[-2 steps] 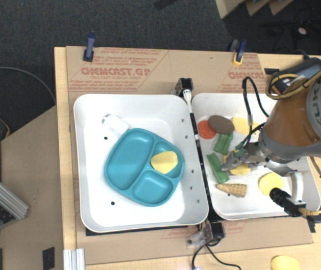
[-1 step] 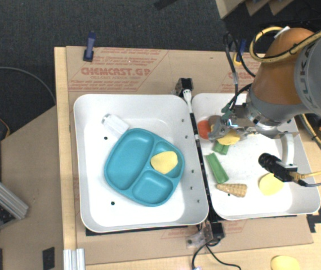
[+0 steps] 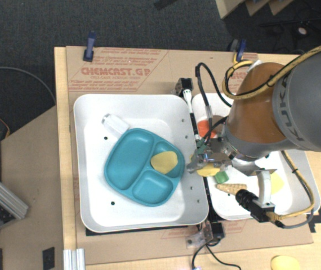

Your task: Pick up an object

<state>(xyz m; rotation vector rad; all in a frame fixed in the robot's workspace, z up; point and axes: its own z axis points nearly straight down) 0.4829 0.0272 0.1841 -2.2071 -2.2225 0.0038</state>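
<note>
My gripper hangs low over the left edge of the right bin, right at the wall between the two bins. Just beside it lie a small yellow piece, a green piece and a tan cone. A white tube with an orange-red end lies at the back left of that bin. In the left bin a teal divided plate carries a round yellow piece. The arm's grey and orange body hides much of the right bin.
A clear cup lies at the back of the left bin, next to the plate. A pale yellow thing sits at the right bin's right side. A black-and-white pen-like thing lies along the dividing wall. Cardboard surrounds both bins.
</note>
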